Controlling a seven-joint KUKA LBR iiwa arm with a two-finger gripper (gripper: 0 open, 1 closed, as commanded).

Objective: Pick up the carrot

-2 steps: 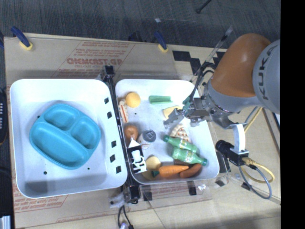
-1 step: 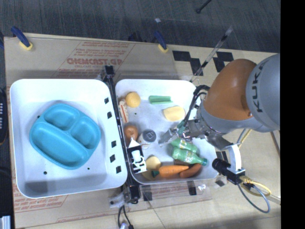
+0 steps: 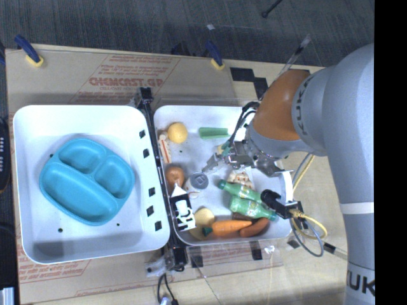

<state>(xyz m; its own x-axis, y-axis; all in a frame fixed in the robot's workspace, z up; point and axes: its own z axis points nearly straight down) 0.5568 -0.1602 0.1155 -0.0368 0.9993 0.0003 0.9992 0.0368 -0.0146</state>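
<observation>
Here we see the arm point(image 3: 318, 107) reaching in over the right bin point(image 3: 191, 114), its gripper point(image 3: 236, 156) hanging above the middle of the clutter. We cannot tell how the claw stands, since the wrist hides it from this slant. Nothing shows between its tips, so we judge it holds nothing.

The carrot point(image 3: 230, 227) lies flat along the near wall of that bin, tip pointing right, where it meets a brown sausage point(image 3: 255, 227). At its left end sits a pale round ball point(image 3: 204, 217), just beside it. A green bottle point(image 3: 249, 207) lies just behind the carrot, near enough to crowd it. Further back we see a lemon point(image 3: 177, 133), a green stick point(image 3: 213, 131), an onion point(image 3: 175, 175) and a grey disc point(image 3: 199, 181). The left bin point(image 3: 25, 122) holds a blue tray point(image 3: 86, 180).

We judge the step to be the approach: the gripper is still well apart from the carrot, over the bin's centre and not its near edge. The next move calls for a shift toward the near wall, a line-up across the carrot's width, and a straight descent. The wall and the bottle leave little room, so we expect a tight fit.
</observation>
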